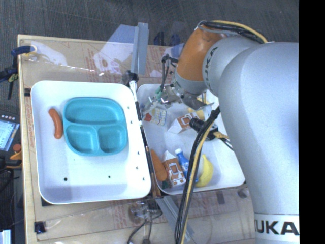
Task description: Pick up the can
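Observation:
The can [157,116], a small silver one with a red-marked label, lies on its side in the upper left part of the right bin [232,162]. My gripper [162,96] hangs just above and behind the can, low over the bin's back left corner, below the orange wrist band [197,55]. The arm's grey body covers the right side of that bin. Whether the gripper touches the can cannot be told from this view.
The right bin also holds a white carton [185,122], a blue bottle [181,159], a banana [205,172], a small printed box [174,172] and an orange sausage-like piece [158,169]. A black-and-yellow cable [195,151] hangs across it. The left bin [45,182] holds a blue divided tray [96,125] and a sausage [56,122].

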